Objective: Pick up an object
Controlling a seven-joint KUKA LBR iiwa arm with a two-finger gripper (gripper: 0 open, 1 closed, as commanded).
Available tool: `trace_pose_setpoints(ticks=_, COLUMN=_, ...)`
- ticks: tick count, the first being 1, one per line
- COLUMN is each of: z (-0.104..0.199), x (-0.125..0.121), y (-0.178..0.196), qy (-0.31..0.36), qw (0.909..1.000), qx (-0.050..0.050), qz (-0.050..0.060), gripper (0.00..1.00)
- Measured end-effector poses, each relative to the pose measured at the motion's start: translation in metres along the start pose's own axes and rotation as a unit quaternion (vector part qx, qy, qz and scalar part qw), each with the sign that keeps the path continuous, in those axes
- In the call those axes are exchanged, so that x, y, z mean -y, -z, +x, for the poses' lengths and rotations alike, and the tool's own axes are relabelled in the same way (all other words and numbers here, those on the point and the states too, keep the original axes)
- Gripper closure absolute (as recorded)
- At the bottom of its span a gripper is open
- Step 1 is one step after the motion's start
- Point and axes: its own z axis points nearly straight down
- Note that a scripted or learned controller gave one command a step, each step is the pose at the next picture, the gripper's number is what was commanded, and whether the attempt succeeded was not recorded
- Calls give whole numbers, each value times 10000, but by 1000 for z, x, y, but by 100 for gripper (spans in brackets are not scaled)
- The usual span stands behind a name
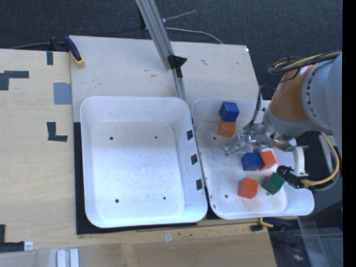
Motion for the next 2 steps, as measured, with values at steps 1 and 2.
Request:
trace_pose_setpoints(ticks=1, z=36, x=-88, y=-14, qy=24, qw=10000, qx=5, qz=-65, gripper=0)
trace_pose_setpoints(ticks=2, z=33, x=-84, y=-3, qy=8, qw=10000, qx=21, qz=-32, gripper=100)
